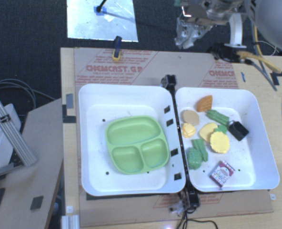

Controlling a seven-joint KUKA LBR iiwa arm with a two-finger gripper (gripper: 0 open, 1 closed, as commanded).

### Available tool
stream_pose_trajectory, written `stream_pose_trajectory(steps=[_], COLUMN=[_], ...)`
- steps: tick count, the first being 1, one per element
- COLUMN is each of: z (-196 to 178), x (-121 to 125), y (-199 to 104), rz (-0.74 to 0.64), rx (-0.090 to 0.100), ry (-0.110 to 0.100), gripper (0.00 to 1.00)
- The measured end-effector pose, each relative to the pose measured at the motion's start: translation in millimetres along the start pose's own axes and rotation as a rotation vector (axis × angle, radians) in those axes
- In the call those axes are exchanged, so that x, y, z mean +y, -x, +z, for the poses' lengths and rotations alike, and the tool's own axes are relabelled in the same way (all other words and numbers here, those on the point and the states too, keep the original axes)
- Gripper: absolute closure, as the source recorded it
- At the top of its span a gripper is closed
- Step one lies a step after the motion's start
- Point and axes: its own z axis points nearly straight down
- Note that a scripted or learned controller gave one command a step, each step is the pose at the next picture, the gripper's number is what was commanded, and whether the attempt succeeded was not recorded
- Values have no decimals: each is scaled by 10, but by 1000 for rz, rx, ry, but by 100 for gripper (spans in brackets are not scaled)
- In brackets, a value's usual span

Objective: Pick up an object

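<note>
The right bin (255, 128) holds several small toy foods: an orange wedge (204, 102), a tan disc (190, 117), a green pod (217, 116), a black block (238, 130), yellow pieces (216, 138), a green leafy piece (196, 155) and a red-and-white packet (222, 172). My gripper (186, 36) hangs high above the bench's far edge, well behind the right bin, with nothing seen in it.
The left bin (91, 128) holds a green divided tray (136, 143). A black clip rail (173, 128) joins the two bins. A shiny metal sheet (102, 12) lies on the dark floor at the back left. Cables (255, 58) trail at the back right.
</note>
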Motion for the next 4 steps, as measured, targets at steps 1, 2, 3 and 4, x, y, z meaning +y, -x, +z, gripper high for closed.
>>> stream_pose_trajectory(steps=[1, 2, 3, 4], z=[-40, 1848, 1653, 754], x=[-5, -68, -41, -626], y=[-58, -623, -982, -641], rz=[-13, -12, -12, -4], rx=[1, 2, 4, 4], ry=[-8, -27, -12, -9], gripper=[100, 100, 100, 100])
